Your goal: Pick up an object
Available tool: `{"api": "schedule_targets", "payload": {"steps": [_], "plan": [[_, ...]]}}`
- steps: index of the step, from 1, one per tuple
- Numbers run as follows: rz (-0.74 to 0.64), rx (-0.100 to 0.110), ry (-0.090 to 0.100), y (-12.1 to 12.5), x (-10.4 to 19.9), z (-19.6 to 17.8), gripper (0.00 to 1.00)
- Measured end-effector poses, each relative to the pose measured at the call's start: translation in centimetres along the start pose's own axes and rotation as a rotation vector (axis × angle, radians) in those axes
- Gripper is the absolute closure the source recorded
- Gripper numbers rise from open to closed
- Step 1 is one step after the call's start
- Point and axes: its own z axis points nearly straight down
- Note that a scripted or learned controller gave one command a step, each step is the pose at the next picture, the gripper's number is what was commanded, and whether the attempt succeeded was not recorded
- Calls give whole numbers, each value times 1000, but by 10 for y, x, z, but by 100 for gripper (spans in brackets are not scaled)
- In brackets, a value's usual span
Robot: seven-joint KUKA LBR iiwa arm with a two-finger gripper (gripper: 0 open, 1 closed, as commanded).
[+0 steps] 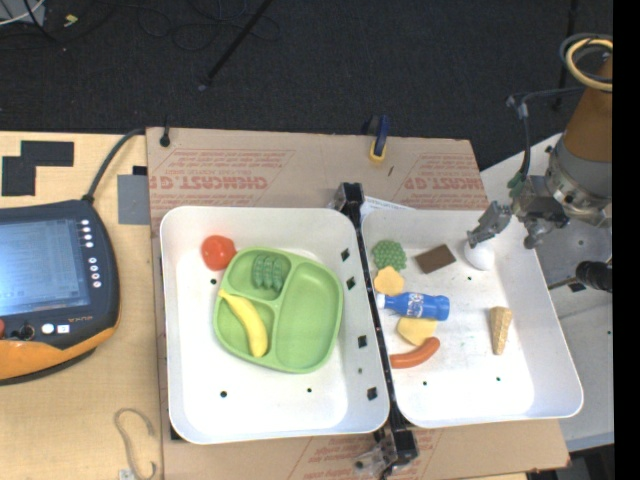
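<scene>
The arm [585,128] reaches in from the right, and its tool [510,223] hangs over the upper right part of the right bin [540,388]. 2 fingers are spread apart, 1 toward the bin's middle and 1 near its right wall, with nothing between them. A white egg [480,257] lies just below the left finger [487,225], close to it; whether they touch I cannot tell.

Also in the right bin: a brown square [435,259], a green broccoli [390,255], a blue bottle [418,305], an orange sausage [414,353] and a cone [499,329].

The left bin [190,368] holds a green plate [300,323] with 3 sections, a banana [246,324] in 1, and a red tomato [217,252] beside it.
</scene>
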Motion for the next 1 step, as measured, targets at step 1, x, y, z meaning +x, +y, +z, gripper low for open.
{"api": "schedule_targets", "payload": {"steps": [1], "plan": [[-2, -13, -2, 2, 0, -9, 0]]}}
